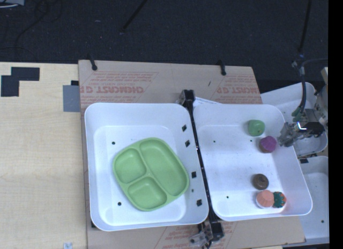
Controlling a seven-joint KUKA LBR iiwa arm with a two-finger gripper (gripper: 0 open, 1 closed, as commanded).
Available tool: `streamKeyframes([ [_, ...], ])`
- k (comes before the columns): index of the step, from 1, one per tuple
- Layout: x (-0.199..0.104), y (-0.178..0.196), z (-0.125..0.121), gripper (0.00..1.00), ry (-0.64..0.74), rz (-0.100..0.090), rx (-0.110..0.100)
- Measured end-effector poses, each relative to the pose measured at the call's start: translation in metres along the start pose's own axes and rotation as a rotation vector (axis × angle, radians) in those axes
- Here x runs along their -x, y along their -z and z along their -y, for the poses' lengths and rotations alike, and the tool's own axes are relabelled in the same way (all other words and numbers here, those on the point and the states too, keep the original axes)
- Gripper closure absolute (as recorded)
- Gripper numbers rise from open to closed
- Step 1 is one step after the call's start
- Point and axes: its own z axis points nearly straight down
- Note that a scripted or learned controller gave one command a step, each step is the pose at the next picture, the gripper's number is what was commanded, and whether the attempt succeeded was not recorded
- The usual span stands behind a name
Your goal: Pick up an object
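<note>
The right bin (230, 199) holds several small objects along its right side. A green lump (256, 127) lies at the back, with a purple ball (268, 144) just in front of it. Further forward sit a brown ring (260, 181) and a pink round piece (265, 199) with a teal piece (278, 199) against it. My gripper (293, 131) hangs over the bin's right rim, just right of the purple ball, with nothing visibly in it.
The left bin (102, 135) carries a green divided plate (150, 174). A black divider (194, 156) joins the two bins. Both stand on a cardboard sheet (161, 84) on the wooden bench (37, 156). White equipment (313, 140) lies right of the bins.
</note>
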Motion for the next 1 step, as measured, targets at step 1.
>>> streamKeyframes([
  [1, -0.053, -0.021, -0.0095, 1.0, 0.003, -0.004, -0.007],
])
